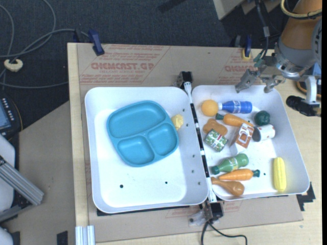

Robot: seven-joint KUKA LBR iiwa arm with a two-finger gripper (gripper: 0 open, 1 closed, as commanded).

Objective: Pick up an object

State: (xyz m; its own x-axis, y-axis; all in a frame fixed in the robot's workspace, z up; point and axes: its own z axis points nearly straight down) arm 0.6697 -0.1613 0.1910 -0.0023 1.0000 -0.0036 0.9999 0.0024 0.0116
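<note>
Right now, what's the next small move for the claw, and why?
Probably drop toward the blue bottle: the open claw hangs over the right bin's far edge, holding nothing, and the bottle is the nearest item, just below it in the view.

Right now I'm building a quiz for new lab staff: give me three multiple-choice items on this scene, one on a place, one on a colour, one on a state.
1. Where does the divided plate lie?
A. left bin
B. right bin
C. on the bench outside the bins

2. What colour is the corn cob?
A. blue
B. yellow
C. green

3. How is the gripper placed?
A. down among the toys
B. over the plate
C. above the right bin's far edge, with nothing between its fingers

Answers:
1 A, the plate sits in the left bin.
2 B, the cob near the right bin's right wall is yellow.
3 C, the open fingers hang by the far rim, apart from every toy.
</note>
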